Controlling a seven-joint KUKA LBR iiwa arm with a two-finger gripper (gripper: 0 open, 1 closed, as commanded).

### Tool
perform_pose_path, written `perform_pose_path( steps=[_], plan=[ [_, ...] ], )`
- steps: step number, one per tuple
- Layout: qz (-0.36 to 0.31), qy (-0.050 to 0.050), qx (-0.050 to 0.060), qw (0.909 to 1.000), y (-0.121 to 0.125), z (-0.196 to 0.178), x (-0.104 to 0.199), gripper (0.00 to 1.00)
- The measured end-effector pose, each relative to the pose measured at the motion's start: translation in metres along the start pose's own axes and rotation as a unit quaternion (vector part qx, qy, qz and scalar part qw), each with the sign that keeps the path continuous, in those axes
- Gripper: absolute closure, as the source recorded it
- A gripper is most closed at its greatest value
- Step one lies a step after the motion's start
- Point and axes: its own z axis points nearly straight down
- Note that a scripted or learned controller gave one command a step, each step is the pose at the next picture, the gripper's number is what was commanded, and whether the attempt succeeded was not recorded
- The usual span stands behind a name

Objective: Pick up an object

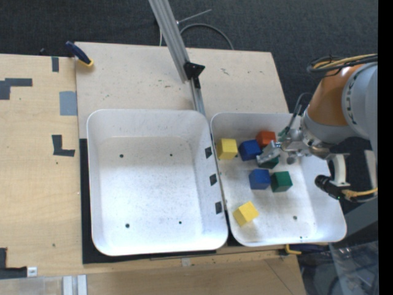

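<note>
The right bin holds several small blocks. A yellow block lies near its left wall, with a blue block and an orange block beside it. Lower down sit a second blue block, a green block and another yellow block. My gripper reaches in from the right and hangs low over the bin, between the orange block and the lower blue and green ones. Something dark green shows at its tip, but I cannot make out what it is.
The left bin stands beside the right one, with a black divider strip between them. A slanted metal pole crosses above the bins. A blue and yellow clamp lies on the bench at the back left.
</note>
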Motion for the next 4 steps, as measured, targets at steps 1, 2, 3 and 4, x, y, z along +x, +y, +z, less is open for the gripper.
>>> perform_pose_path(
  steps=[1,2,3,4],
  plan=[
    [-0.001,0.0,-0.002,1.0,0.001,-0.014,0.001,1.0],
    [-0.001,-0.001,-0.006,1.0,0.006,-0.072,0.01,1.0],
    [0.0,-0.001,-0.006,1.0,0.015,-0.129,0.007,1.0],
    [0.0,-0.001,-0.006,1.0,0.016,-0.179,0.008,1.0]
  ],
)
